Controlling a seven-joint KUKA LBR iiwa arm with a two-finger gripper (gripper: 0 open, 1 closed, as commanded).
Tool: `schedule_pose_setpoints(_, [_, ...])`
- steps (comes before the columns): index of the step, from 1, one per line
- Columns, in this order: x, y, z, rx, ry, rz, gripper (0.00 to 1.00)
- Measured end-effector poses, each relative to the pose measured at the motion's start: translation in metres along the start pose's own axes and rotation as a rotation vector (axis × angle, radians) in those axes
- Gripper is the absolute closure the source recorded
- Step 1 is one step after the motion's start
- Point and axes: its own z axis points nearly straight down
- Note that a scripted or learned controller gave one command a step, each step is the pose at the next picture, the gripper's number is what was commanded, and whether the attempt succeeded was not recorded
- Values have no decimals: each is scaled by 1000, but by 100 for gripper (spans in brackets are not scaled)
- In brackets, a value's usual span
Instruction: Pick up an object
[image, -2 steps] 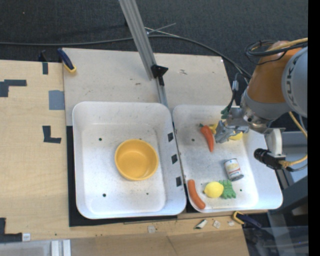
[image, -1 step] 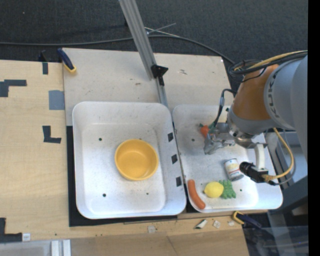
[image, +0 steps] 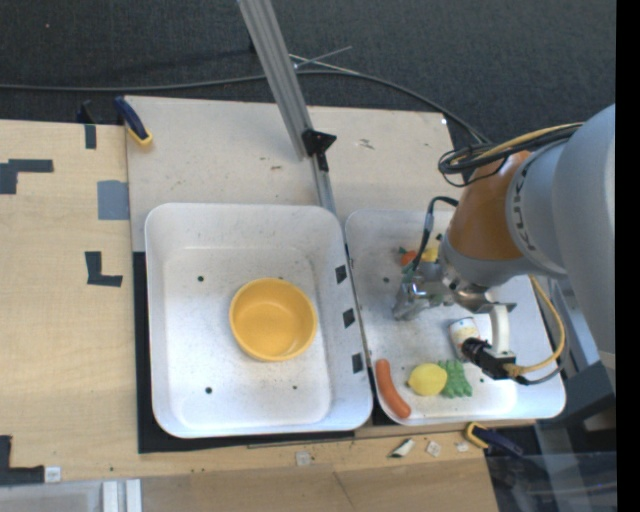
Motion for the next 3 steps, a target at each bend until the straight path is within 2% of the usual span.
schedule_pose_setpoints(1, [2, 0, -7, 7, 1, -3, 100])
schedule_pose_setpoints(2, [12, -5, -56, -11, -1, 1, 100])
schedule_pose_setpoints(3, [14, -1, -100, -12, -2, 1, 100])
